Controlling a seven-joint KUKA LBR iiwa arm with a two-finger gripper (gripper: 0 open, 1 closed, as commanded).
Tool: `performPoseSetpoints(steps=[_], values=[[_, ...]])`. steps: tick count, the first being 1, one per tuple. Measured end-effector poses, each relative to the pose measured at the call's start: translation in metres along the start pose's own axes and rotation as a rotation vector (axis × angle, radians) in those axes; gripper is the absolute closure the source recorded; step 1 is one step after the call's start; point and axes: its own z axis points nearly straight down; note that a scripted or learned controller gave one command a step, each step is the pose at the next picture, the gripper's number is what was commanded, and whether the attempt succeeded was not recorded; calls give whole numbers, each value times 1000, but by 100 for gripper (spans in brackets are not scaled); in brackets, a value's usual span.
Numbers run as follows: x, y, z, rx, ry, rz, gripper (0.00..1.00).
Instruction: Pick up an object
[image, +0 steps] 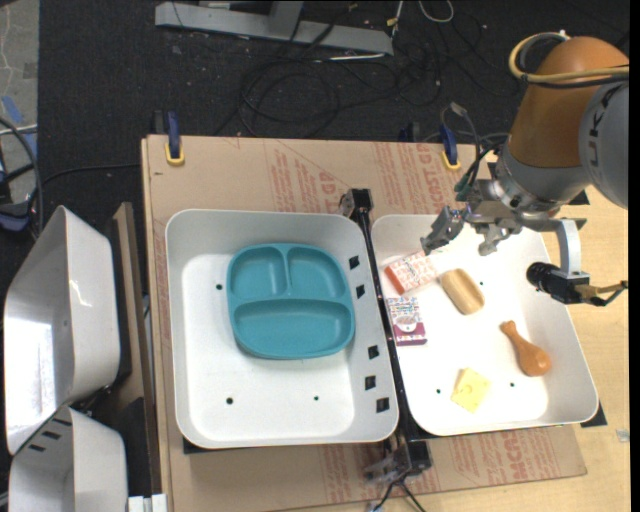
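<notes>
The hand (468, 232) is hovering open and empty just above the bread roll (462, 291), which is lying below it in the right bin (575, 390), long axis slanting.

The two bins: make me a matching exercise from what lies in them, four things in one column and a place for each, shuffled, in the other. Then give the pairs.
Things
1. teal plate
2. yellow block
3. bread roll
4. drumstick

Places
A. near the front edge of the right bin
B. in the middle of the left bin
C. toward the right side of the right bin, behind the yellow block
D. just below the gripper, beside a red and white box

Pairs: 1-B, 2-A, 3-D, 4-C
</notes>
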Motion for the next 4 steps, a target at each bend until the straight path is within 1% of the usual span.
performPoseSetpoints(steps=[1,2,3,4], values=[[0,2,-7,-12,-1,-2,0],[2,-3,38,-8,-1,1,0],[3,3,84,-8,-1,1,0],[3,3,138,-7,-1,1,0]])
